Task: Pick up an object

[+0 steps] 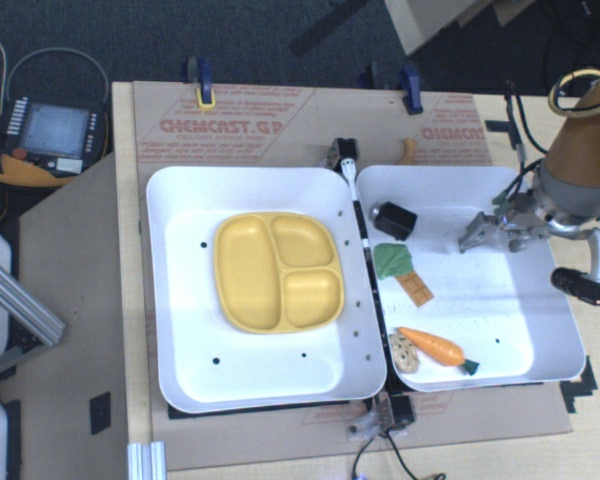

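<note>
The gripper (485, 233) hangs over the far part of the right bin (540, 363), jaws spread wide and holding nothing. A toy carrot (432, 346) lies near the bin's front. A yellow divided plate (278, 270) sits in the left bin (180, 368).

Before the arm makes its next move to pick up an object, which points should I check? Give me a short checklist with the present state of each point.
1. Objects available in the right bin: a black block, a green piece, a carrot. State: ok.
2. Gripper is above the right bin, right of the black block and apart from it. State: ok.
3. Nothing is between the gripper's fingers. State: ok, it is free to grasp.
4. Gripper is directly over a target. State: not ok, bare bin floor is below it.
5. The carrot can be grasped alone. State: cannot tell, it touches a pale speckled object at the bin's edge.
6. Yellow divided plate in the left bin is far from the arm's path. State: ok.
</note>
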Robot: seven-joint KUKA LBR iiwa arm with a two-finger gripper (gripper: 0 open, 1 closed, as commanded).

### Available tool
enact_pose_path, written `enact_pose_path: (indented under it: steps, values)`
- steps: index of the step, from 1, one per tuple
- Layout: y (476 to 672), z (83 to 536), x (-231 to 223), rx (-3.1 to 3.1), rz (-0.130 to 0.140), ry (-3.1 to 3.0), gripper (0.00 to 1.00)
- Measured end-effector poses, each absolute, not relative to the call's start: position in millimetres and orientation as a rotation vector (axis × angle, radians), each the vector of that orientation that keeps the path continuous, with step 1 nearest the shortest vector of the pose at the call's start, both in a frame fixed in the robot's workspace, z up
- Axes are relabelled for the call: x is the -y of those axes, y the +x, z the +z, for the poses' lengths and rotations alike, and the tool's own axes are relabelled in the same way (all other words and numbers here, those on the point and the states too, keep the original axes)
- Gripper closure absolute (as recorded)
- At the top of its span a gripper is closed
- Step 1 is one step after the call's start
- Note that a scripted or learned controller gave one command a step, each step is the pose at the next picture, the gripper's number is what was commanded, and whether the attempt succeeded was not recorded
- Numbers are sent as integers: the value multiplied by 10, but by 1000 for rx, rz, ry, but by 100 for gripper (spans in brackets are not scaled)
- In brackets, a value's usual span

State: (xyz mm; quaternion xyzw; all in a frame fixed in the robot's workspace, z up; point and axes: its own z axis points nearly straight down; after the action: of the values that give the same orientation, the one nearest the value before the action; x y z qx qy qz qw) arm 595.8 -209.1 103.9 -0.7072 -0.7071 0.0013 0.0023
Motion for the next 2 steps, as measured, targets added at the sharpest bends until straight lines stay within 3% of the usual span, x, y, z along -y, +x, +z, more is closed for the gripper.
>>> enact_pose_path:
  steps: [1,2]
  values:
    - [5955,836,2086,2219,3,-2219,0]
    - [5966,956,2088,2223,0,-2221,100]
